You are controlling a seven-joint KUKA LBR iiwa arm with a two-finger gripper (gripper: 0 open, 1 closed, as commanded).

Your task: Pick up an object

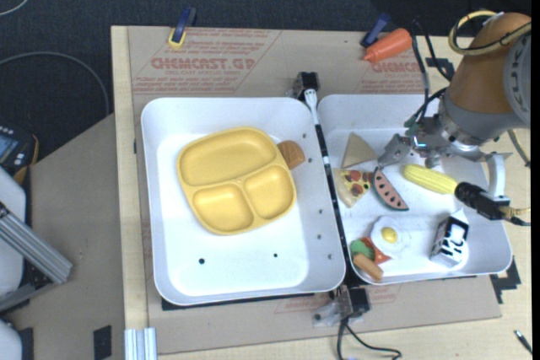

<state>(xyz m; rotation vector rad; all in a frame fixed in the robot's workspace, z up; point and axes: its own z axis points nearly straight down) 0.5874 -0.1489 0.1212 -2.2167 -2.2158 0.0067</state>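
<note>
step: reaching | pincer (411,146) low in right bin (499,259), fingers apart, holding nothing | beside corn (430,179) | next: centre over corn, lower, close

The bench (126,139) is a tan board with red lettering printed along its far edge. Two shallow white bins rest on it side by side, the left bin (160,206) and the right bin (498,253), touching along their inner edges.

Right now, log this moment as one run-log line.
gripper: over right bin, above corn cob | holding: nothing seen | yellow tray: left bin
</note>
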